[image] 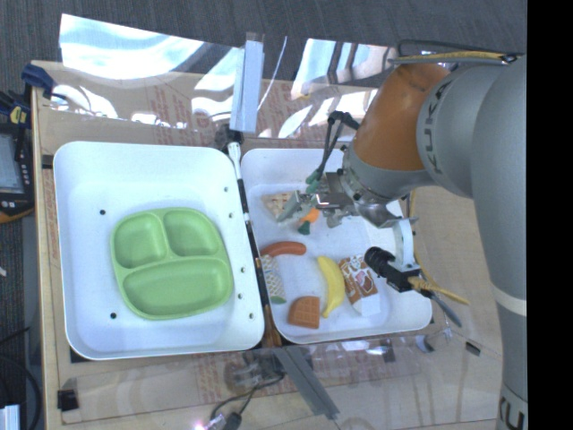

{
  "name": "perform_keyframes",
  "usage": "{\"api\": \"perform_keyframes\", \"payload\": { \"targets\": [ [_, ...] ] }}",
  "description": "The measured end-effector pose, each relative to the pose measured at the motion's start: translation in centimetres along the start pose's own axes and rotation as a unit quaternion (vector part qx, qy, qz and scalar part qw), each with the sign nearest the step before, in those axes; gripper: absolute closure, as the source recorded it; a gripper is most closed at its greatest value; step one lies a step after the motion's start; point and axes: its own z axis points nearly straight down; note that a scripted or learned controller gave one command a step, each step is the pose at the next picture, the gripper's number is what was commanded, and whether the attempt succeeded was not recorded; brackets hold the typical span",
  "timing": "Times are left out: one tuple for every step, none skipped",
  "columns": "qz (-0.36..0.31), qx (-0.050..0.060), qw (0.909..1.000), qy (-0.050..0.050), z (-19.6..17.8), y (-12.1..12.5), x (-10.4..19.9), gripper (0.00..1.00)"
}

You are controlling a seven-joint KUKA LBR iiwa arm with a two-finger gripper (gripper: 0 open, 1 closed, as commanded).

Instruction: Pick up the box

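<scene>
Claw [315, 206] sits low over the back-left part of the right bin [407, 316], wrist housing on top of it. Can't tell if it's apart or together (too small, cluttered). Nothing visibly clamped in it.

Right under/next to the claw: a pale wrapped item [279, 206] and a small orange-and-green piece [308, 216], looks like a toy carrot. Neither reads as the target.

Further out, toward the front of the same bin: sausage [283, 249], banana [330, 285], waffle-looking brown square [303, 312], a small patterned packet [271, 283] against the left wall. The box [361, 284] lies flat just right of the banana, red-and-white printed, near the front-right corner. Well apart from the claw.

Left bin [76, 164] holds a green divided plate [172, 262], not relevant.

Step, my read: approach, not yet on target. Box untouched.

Next move needs a shift toward the front-right of the bin, then a descent over the box with the claw set across its narrow width. Banana is very close on one side (risk of pinching both or nudging it).
</scene>
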Motion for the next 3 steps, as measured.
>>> {"api": "perform_keyframes", "payload": {
  "targets": [
    [-0.041,0.0,0.9992,0.0,9.7,4.9,-1.1,0.0],
    [-0.116,-0.003,0.9933,-0.001,10.2,10.2,-1.1,0.0],
    [-0.118,-0.003,0.993,-0.001,9.2,10.3,-1.0,1.0]
  ]
}}
